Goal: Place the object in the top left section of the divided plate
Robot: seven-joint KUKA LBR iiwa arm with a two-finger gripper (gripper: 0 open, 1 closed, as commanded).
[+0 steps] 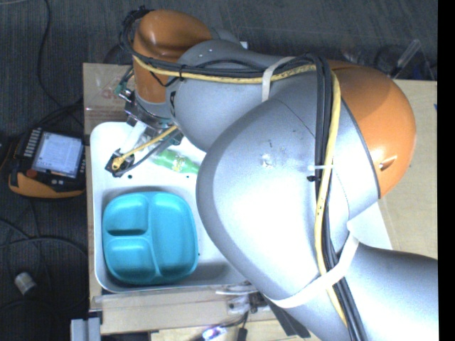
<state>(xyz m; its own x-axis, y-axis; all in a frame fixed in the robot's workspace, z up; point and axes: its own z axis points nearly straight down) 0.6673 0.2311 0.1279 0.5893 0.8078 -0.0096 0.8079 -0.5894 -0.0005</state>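
- A white bin (98,190) is seen on the worktop (101,84), at the left of the scene.
- A turquoise divided plate (149,237) lies flat in the near part of that bin, its compartments facing up.
- A green, partly clear object (173,162) lies on the bin floor beyond the plate, apart from its far rim.
- The claw (117,163) is positioned low over the far left part of the bin, just left of the green object; whether it is wide or narrow cannot be told.
- The grey arm (284,190) with its orange band (167,41) covers most of the scene's right side.
- A handheld pendant (46,160) with a screen rests on the floor to the left of the worktop.
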